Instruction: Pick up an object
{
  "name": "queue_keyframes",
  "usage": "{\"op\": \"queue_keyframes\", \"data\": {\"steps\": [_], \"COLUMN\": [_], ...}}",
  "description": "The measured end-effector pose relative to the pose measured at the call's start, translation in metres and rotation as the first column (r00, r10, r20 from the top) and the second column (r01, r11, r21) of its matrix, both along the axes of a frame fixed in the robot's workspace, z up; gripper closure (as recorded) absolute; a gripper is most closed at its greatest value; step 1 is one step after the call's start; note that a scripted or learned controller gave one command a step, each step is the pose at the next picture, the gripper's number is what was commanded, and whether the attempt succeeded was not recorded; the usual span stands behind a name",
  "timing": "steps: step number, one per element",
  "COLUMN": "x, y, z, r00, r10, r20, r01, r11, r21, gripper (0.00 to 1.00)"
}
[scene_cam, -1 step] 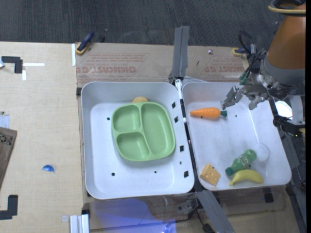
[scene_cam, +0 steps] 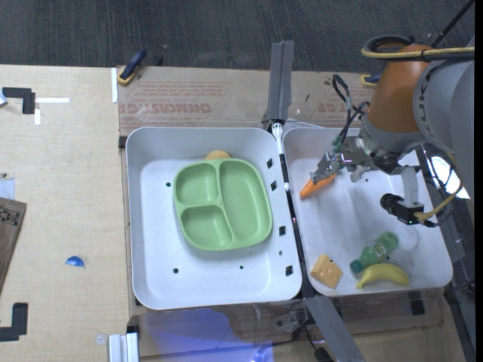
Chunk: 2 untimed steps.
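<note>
The robot arm [scene_cam: 423, 89] reaches in over the right bin [scene_cam: 423, 277], near its back edge. Its gripper [scene_cam: 332, 168] is pinching a carrot [scene_cam: 317, 181]. The fat orange end of the carrot pokes out down and to the left, and the leafy end sits between the two fingers. So the fingers are pressed onto the carrot, not spread wide.

The carrot is the thing being picked. It hangs tilted near the back left part of the right bin, close to the wall between the two bins. I think it is a bit above the floor of the bin, but I cannot be sure. The grip is at one end only, so the carrot droops, and it could slip out if the arm moves fast.

More things lie at the front edge of the right bin: a yellow banana [scene_cam: 383, 275], a green bottle [scene_cam: 373, 250] just behind it, and a piece of cheese [scene_cam: 326, 271] nearer the front left corner. They are well apart from the gripper, so they are not in the way.

In the left bin [scene_cam: 151, 277] a green plate [scene_cam: 223, 204] with three parts sits in the middle. A small yellow thing [scene_cam: 217, 155] peeks out behind it, toward the back edge.
</note>
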State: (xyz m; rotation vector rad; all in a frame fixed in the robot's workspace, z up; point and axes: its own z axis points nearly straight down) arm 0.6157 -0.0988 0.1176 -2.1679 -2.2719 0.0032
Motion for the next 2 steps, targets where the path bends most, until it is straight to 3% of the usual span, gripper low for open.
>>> {"op": "queue_keyframes", "data": {"steps": [1, 2], "x": [-0.020, -0.044], "y": [0.032, 0.076], "z": [0.074, 0.073], "r00": [1.000, 0.995], "r10": [-0.020, -0.100], "r20": [0.001, -0.001], "r01": [0.020, 0.100], "r11": [1.000, 0.995], "r21": [0.000, 0.000], "gripper": [0.00, 0.00]}}
